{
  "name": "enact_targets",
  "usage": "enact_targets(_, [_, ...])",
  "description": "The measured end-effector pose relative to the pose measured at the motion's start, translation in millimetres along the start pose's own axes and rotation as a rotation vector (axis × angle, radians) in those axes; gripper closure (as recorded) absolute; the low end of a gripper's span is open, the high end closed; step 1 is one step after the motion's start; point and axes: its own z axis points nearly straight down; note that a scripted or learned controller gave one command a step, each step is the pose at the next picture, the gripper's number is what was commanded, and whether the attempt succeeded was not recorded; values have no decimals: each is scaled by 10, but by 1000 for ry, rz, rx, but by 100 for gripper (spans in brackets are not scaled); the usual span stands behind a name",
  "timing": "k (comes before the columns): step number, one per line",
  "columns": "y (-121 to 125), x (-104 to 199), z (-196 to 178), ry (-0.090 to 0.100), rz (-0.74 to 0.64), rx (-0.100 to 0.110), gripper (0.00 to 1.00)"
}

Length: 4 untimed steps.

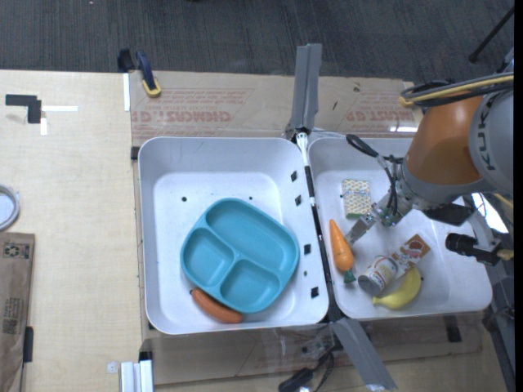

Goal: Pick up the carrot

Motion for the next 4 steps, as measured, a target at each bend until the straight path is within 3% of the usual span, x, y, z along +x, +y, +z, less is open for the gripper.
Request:
enact_targets(1, [-321,237,3,0,-512,-1,0])
enact_targets(2, [-316,227,-89,-2,-507,-3,100])
enact_targets(3, [-316,227,-89,-2,-508,-3,0])
enact_targets(4, [-165,223,-4,-5,-1150,-3,0])
